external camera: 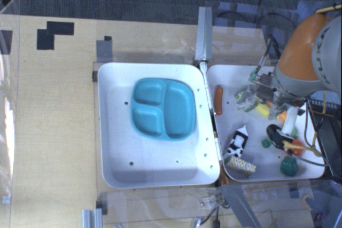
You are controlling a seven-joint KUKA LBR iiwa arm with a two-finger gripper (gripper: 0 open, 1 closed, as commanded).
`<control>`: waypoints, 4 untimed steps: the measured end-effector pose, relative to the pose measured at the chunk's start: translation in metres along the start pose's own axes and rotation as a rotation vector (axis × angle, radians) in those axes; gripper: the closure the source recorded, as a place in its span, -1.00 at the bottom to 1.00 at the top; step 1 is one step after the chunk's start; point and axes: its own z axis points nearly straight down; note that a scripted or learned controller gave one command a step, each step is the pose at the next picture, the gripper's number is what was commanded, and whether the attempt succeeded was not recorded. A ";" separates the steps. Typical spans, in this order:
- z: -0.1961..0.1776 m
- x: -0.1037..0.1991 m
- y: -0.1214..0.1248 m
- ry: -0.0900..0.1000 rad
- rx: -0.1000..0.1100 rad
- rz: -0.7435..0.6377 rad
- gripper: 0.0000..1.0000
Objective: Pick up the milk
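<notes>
The milk (pixel 238 142) is a small carton with black and white cow patches. It stands in the front left part of the right bin (pixel 230 78). My gripper (pixel 249 99) hangs over the middle of that bin, behind the milk and slightly to its right, apart from it. The grey arm with its orange band (pixel 299 53) reaches in from the right. Nothing shows between the gripper's tips.
A blue divided plate (pixel 163 108) lies in the left bin (pixel 115 115). The right bin also holds a red sausage (pixel 218 100), a yellow piece (pixel 263 110), a speckled brown item (pixel 241 167), two green pieces (pixel 289 166) (pixel 265 142) and an orange piece (pixel 297 150).
</notes>
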 end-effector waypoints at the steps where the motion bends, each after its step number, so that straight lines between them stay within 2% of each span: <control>1: 0.097 -0.009 -0.015 0.002 -0.004 -0.332 -1.00; 2: 0.083 -0.006 -0.012 0.005 -0.014 -0.333 1.00; 3: 0.083 -0.006 -0.012 0.005 -0.013 -0.334 -1.00; 4: 0.096 -0.040 -0.050 0.002 -0.008 -0.403 -1.00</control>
